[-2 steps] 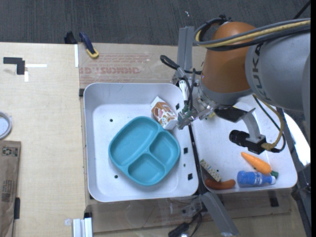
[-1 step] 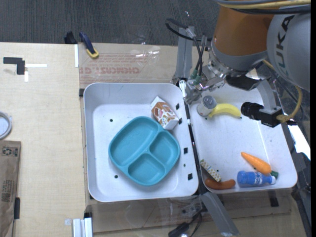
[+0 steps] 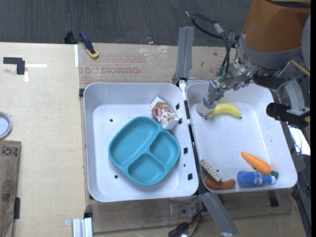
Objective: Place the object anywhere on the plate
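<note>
Yellow against the right bin's (image 3: 276, 132) white floor, the banana (image 3: 226, 110) lies right of centre in the frame touching our gripper (image 3: 206, 107), whose grip we cannot tell, so it may slip before reaching the blue plate (image 3: 143, 152).

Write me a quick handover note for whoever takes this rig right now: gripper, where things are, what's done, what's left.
Gripper: low in the right bin, at the banana's left end; grip state unclear.
Blue plate: left bin, nothing on it; a small carton beside its upper edge.
Also in right bin: carrot, blue bottle, sausage.
Done: nothing on the plate yet.
Left: pick an object and set it on the plate.
</note>
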Available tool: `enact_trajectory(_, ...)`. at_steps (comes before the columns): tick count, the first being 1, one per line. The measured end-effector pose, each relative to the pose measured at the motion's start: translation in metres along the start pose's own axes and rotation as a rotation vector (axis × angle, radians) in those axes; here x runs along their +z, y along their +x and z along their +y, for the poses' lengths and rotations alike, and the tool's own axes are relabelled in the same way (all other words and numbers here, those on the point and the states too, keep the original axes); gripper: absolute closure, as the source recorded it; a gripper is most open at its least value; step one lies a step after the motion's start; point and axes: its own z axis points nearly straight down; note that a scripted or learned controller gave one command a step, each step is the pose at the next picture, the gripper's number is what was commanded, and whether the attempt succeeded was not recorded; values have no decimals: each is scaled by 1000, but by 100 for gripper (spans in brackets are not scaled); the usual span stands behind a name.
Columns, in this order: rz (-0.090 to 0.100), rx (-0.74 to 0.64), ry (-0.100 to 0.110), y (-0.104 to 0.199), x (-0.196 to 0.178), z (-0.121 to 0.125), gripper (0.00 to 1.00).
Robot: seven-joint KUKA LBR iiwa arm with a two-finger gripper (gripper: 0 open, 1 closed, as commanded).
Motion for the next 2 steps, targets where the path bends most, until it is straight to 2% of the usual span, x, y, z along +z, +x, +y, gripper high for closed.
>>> enact_trajectory(1,2,-143,2,35,128,-40,100)
enact_trajectory(2,2,-236,3,83,159,-21,100)
